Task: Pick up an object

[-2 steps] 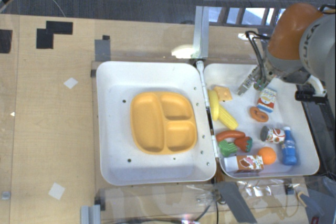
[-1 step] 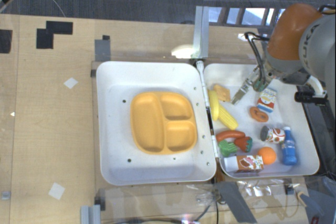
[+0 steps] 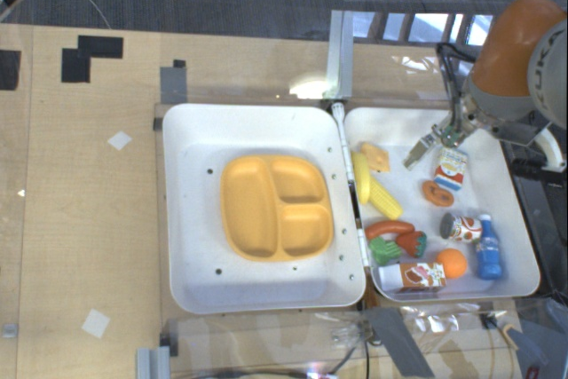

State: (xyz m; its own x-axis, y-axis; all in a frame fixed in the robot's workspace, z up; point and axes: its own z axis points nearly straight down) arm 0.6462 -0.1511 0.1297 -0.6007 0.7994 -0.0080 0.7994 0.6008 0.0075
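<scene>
On the far left the counter [image 3: 89,191] is bare wood with a few black marks and nothing for me to take; next comes the left bin [image 3: 191,280], which carries a yellow divided tray [image 3: 275,207] sitting square in its middle, well apart from my reach, so I judge it is not my target.

The right bin [image 3: 524,280] holds the small things, and they lie close; along its left wall a yellow corn cob [image 3: 383,198] runs at a slant with a pale piece [image 3: 376,157] just above it; lower down a red sausage [image 3: 390,228] touches a green piece [image 3: 384,249], and a small carton [image 3: 421,276] lies at the front wall with an orange ball [image 3: 452,263] just beside it; a blue bottle [image 3: 488,249] lies near the right wall, with a little can [image 3: 463,228] beside it and a brown ring-like piece [image 3: 437,193] above.

My fingers [image 3: 432,144] hang over the upper part of this bin, spread apart and empty; one tip points down-left toward bare floor, the other sits near the top of a white and red carton [image 3: 452,169].

That carton is my likeliest pick; the risk, as I judge it, is that I come down off-centre, catch its edge and only nudge it aside; if I drift lower-left I could close on bare floor; the smooth bin floor would let anything slide away from a glancing touch.
</scene>
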